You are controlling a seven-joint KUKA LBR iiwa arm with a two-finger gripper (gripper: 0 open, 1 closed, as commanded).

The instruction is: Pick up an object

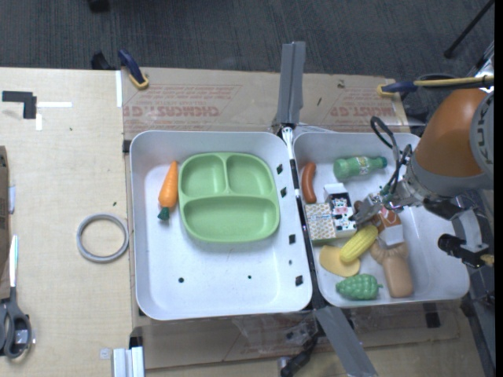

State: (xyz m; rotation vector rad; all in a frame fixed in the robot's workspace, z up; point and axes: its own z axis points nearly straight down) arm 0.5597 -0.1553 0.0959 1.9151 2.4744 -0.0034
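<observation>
- Corn cob (pixel 357 243), yellow, lies tilted in the right bin (pixel 440 289), near the bin's middle, its upper end just beside the gripper (pixel 369 210).
- Gripper sits low over the right bin, among the packed items; nothing visibly between its tips, and whether it is spread or closed cannot be told, the view being too cluttered there.
- Arm (pixel 452 144), grey with orange band, reaches in from the right above the right bin's far-right part.
- Right bin contents: green bottle (pixel 358 166) lying on its side at the far end; red sausage (pixel 309 181) along the left wall; small patterned box (pixel 319 221) and a white carton with dark print (pixel 339 209) side by side left of the gripper.
- Yellow flat piece (pixel 336 262) lies under the corn's near end; bumpy green item (pixel 358 287) at the near edge; brown bread-like piece (pixel 395 269) to the right of the corn.
- Left bin (pixel 212 289) holds a green divided plate (pixel 229 197) in its far half, with a carrot (pixel 168 188) just beside the plate's left rim.
- Bench (pixel 55 171) to the left bears a grey ring (pixel 102 237); scissors (pixel 14 320) at the near-left edge.
</observation>
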